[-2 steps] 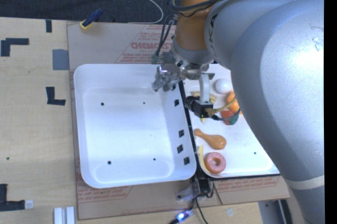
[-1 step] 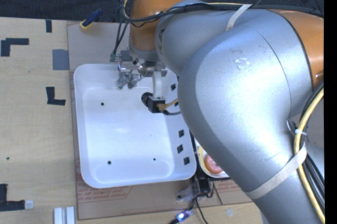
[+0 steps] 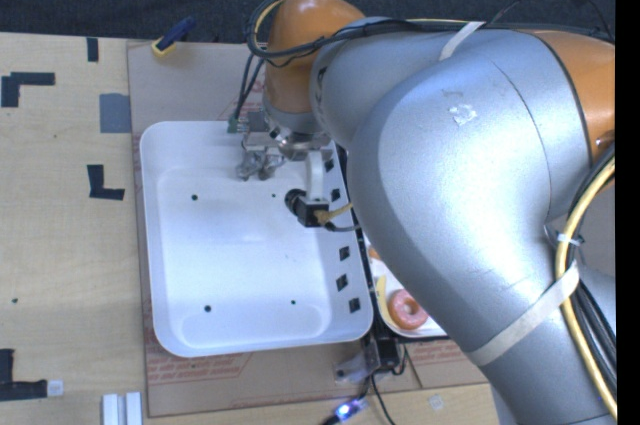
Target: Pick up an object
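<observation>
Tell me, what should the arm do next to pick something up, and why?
Probably swing the gripper over to the right bin. It hangs above the far edge of the left bin, whose white floor shows bare beneath it, while a pink ring-shaped toy peeks out from under the arm in the other bin. That looks like the nearest thing to grab.

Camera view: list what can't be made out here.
- Right bin: the arm covers nearly all of it; just a strip by the donut-like ring is visible.
- Gripper over the left bin: small, blurred; whether it holds anything can't be told.
- Yellow-blue item beyond the bench: too small to identify.
</observation>
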### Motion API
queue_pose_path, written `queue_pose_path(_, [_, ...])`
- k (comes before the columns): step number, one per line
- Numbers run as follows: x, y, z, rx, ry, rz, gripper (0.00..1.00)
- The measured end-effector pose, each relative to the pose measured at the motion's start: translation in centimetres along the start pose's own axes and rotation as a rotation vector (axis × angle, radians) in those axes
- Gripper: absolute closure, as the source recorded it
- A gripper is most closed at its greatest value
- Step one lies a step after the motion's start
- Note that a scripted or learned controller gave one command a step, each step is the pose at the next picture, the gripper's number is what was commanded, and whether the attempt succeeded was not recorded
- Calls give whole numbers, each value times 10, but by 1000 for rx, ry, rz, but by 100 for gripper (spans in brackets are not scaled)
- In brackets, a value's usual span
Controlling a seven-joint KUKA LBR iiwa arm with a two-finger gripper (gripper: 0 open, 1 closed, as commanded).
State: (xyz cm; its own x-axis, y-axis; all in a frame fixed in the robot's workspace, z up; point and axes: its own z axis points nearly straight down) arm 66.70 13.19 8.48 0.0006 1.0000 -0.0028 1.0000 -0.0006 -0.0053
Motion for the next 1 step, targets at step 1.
queue_pose_path(1, [2,0,-12,-2,-1,-4,100])
